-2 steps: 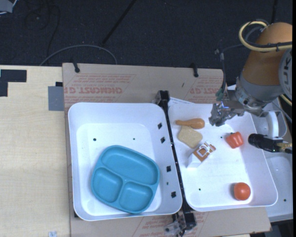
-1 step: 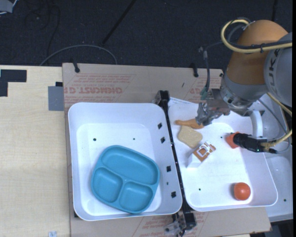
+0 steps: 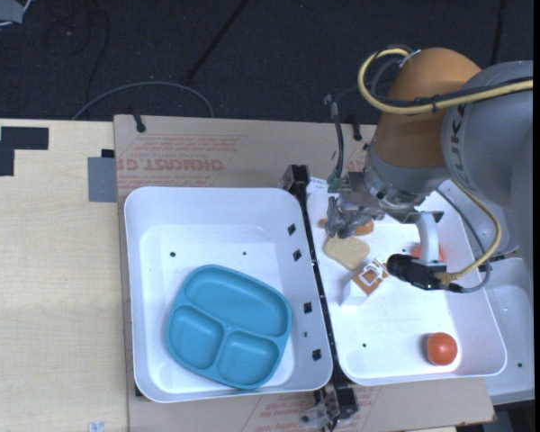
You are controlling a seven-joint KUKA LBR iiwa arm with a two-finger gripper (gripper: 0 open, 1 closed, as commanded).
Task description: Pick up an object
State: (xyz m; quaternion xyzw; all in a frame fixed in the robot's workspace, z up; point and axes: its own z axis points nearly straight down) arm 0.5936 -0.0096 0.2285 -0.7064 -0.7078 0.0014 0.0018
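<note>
pincer (image 3: 344, 226) low at right bin's (image 3: 486, 354) back-left corner, over tan bread slice (image 3: 346, 252), grip state cannot tell | small orange-white box (image 3: 370, 277) just beside slice | tomato (image 3: 441, 348) near front-right corner | blue divided tray (image 3: 227, 326) in left bin (image 3: 148, 214)

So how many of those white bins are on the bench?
2, side by side. The left bin holds a blue divided plate. The right bin holds small items, including an orange-red ball; the arm hides part of it.
</note>
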